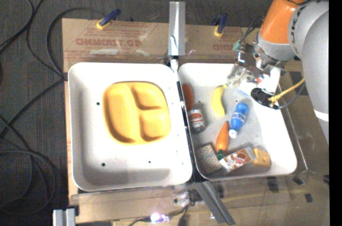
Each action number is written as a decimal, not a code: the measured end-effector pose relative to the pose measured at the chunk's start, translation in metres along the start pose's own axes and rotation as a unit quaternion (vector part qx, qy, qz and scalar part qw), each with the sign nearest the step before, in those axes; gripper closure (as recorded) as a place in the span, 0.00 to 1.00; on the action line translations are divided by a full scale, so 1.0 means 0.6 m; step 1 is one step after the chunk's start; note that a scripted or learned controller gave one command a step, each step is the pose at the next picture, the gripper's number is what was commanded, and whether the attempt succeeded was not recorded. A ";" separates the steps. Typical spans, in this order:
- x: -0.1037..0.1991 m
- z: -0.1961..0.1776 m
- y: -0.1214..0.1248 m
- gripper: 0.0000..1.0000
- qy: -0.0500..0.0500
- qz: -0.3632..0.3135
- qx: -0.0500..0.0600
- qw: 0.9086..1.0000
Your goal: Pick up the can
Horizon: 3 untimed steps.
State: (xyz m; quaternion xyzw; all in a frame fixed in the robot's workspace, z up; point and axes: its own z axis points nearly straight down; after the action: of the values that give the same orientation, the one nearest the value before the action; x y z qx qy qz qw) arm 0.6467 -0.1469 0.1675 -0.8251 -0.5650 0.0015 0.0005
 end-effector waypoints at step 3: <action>-0.120 0.029 -0.001 0.00 0.000 -0.113 0.000 0.994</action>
State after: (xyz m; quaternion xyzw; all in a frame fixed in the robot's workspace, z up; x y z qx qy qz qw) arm 0.6201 -0.2137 0.1504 -0.7558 -0.6548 0.0016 0.0010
